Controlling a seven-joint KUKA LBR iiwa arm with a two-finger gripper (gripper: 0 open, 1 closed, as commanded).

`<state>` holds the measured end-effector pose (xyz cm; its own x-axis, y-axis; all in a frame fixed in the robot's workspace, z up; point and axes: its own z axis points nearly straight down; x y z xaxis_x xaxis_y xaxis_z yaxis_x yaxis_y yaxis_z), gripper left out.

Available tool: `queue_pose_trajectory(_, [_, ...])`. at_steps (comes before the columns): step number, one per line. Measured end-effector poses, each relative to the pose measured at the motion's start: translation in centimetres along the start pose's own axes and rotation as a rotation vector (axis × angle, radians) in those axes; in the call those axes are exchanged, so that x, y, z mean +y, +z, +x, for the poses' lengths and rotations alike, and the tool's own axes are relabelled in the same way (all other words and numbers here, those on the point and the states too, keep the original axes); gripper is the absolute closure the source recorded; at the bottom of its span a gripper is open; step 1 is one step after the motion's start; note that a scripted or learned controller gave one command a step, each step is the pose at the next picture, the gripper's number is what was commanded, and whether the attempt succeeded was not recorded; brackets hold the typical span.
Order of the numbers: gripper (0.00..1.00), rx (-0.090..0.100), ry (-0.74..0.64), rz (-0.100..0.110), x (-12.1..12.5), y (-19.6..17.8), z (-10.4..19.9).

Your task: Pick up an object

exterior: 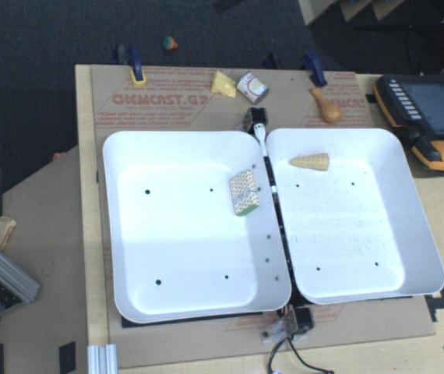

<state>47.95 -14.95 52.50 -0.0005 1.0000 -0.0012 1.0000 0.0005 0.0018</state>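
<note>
A small patterned box (244, 192) with a green edge lies in the left bin (136, 162), close to that bin's right wall. A tan ice-cream cone (310, 161) lies on its side near the far edge of the right bin (393, 232), tip pointing left.
Behind the bins on the cardboard lie a yellow wedge (223, 85), a small white carton (252, 87) and a wooden pear-shaped piece (327, 106). Blue clamps (135, 62) hold the board's far edge. A teach pendant (428, 115) rests at the right.
</note>
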Motion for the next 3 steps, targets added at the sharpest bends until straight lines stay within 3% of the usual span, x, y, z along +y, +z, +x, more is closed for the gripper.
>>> queue_pose_trajectory(1, [1.00,-0.003,0.000,-0.006,0.1,-1.1,0.0])
queue_pose_trajectory(2, [1.00,0.005,0.007,0.018,-0.3,19.8,-7.6])
queue_pose_trajectory(3, [1.00,-0.002,-0.001,-0.004,0.0,16.2,-6.5])
